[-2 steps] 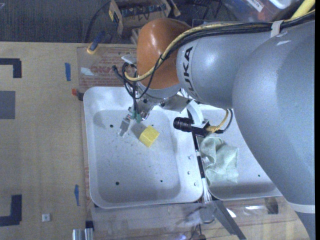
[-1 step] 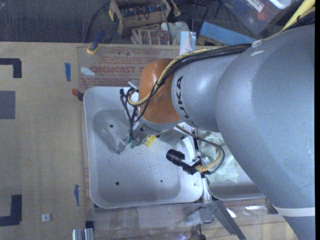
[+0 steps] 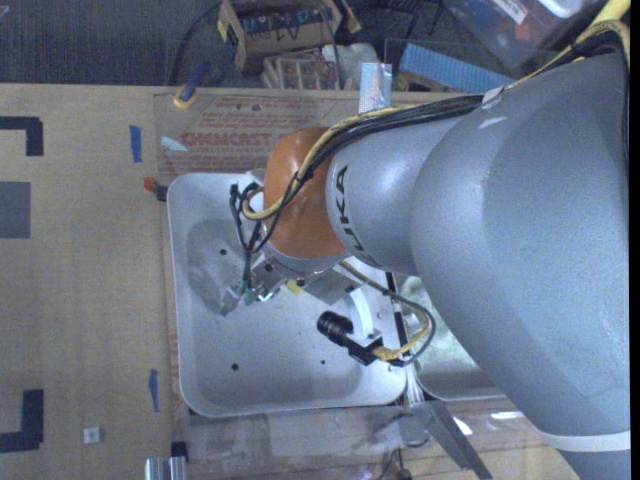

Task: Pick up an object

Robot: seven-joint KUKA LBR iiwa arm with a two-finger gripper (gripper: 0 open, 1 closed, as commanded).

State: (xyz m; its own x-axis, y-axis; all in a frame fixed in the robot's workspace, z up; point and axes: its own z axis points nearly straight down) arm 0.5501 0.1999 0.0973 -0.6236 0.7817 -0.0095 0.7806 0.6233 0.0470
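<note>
From the camera above the bench, the grey KUKA arm sweeps in from the right and fills most of the frame, its orange band sitting just above the wrist. Below that band the end effector hangs low inside the left white bin, very close to the bin floor or touching it, and I cannot tell which. Whether it is spread or pressed together I cannot tell either; the tip is small, blurred and partly hidden under the wrist. There is a small greenish speck at the tip, too tiny to name, and no object can be made out as held there. So the thing to pick up cannot be located with any certainty from here. Just right of the end effector and a little lower, a black cylindrical part juts from the wrist hardware, with yellow and black cables looping beside it. More cable runs along the orange band, right above the end effector. Left of the end effector, the bin floor shows a soft grey shadow. Further right and below, a sliver of the second bin peeks from under the arm. Well above the end effector, past the bin's far rim, a cardboard box sits among clutter.
</note>
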